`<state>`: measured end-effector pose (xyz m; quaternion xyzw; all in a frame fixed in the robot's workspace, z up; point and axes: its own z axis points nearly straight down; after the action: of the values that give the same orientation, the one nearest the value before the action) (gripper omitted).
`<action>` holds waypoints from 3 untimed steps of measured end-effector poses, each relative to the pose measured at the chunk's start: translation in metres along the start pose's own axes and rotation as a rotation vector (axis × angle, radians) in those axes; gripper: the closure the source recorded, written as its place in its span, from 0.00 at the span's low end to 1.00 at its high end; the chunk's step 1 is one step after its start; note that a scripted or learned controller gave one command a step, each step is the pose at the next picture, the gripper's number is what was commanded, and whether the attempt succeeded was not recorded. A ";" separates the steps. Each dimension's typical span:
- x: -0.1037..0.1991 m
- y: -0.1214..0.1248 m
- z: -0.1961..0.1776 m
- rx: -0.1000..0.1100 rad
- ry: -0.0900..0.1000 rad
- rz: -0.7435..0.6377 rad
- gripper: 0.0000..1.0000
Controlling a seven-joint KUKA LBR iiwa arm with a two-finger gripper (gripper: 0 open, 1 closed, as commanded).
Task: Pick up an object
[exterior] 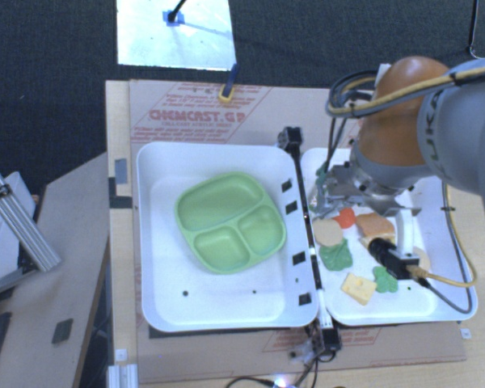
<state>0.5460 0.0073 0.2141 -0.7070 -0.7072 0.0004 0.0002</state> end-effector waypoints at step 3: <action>0.016 0.003 -0.009 -0.003 0.001 -0.007 1.00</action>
<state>0.5487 0.0230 0.2232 -0.7046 -0.7096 -0.0011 -0.0006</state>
